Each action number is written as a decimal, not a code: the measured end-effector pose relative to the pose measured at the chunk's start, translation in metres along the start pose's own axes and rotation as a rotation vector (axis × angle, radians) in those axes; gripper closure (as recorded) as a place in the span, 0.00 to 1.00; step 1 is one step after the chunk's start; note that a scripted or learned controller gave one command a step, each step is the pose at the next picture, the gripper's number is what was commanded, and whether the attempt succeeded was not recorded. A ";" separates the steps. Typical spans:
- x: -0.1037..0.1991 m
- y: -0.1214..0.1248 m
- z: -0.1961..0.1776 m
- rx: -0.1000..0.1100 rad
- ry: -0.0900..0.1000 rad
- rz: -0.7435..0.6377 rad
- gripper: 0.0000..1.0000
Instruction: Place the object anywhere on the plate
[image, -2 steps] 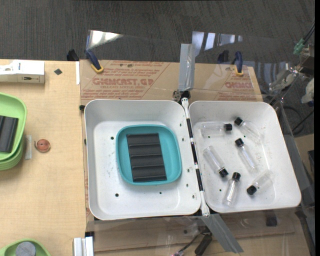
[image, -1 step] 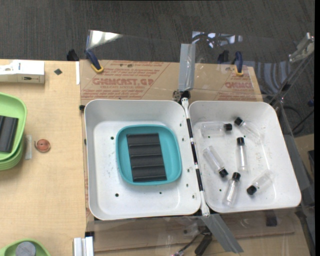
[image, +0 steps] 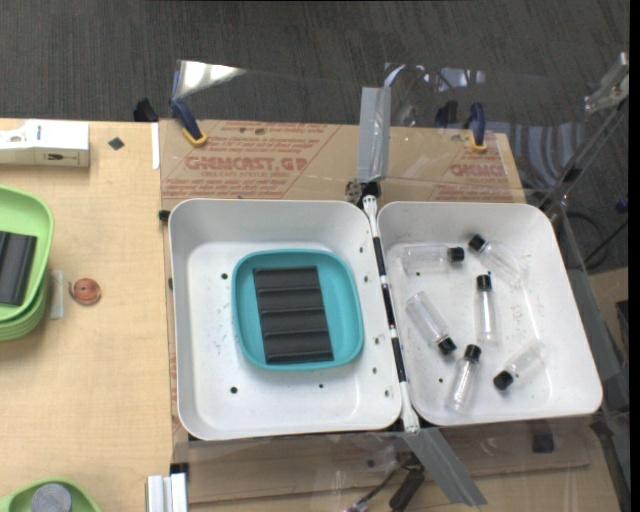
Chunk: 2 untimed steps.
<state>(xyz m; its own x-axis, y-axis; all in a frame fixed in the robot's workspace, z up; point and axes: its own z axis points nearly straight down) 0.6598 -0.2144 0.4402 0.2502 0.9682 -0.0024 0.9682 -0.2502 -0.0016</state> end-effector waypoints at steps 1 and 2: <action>0.000 0.000 0.001 0.002 0.000 0.105 0.00; 0.032 -0.009 0.147 0.002 0.001 0.148 0.00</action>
<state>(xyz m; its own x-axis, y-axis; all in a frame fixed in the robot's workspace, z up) 0.6589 -0.1817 0.2933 0.3901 0.9208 -0.0014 0.9208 -0.3901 -0.0031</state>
